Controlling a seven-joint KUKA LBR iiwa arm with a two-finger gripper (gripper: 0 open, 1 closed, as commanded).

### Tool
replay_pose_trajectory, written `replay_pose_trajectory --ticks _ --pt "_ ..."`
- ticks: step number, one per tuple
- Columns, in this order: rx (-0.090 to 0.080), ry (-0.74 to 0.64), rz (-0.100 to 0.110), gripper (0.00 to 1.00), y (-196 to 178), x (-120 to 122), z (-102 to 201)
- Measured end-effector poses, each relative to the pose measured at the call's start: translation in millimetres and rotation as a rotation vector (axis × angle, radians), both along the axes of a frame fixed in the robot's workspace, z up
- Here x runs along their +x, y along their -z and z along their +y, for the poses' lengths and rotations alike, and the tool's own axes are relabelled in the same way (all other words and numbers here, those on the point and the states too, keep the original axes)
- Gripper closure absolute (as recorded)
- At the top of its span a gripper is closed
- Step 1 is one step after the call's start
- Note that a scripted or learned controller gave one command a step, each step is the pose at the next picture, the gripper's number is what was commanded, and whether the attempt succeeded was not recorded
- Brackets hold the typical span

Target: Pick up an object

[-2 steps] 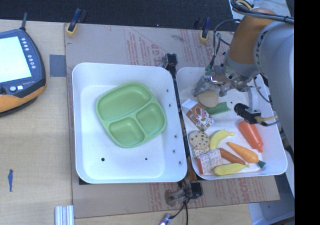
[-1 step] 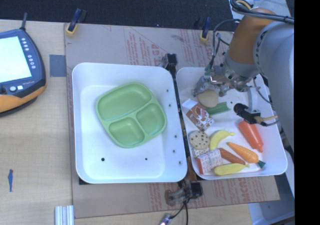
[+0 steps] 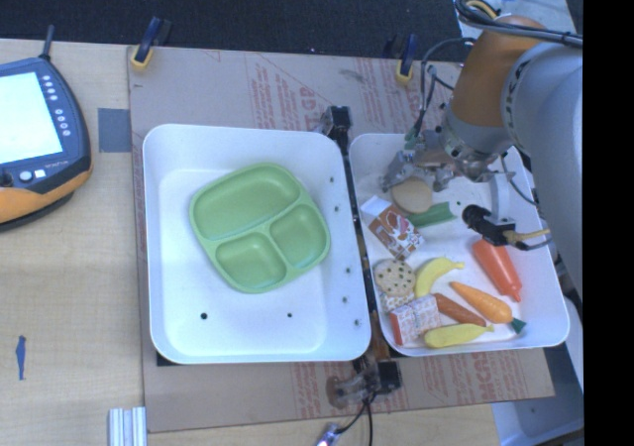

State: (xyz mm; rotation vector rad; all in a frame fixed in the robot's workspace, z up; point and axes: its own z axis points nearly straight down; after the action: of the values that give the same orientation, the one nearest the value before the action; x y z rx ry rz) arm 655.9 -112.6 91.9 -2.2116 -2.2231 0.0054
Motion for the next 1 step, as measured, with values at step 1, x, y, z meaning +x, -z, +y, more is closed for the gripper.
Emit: replay_pose_trajectory --ticks 1 --pt "0.0 0.001 0.001 0.0 0.1 -0.2 6.4"
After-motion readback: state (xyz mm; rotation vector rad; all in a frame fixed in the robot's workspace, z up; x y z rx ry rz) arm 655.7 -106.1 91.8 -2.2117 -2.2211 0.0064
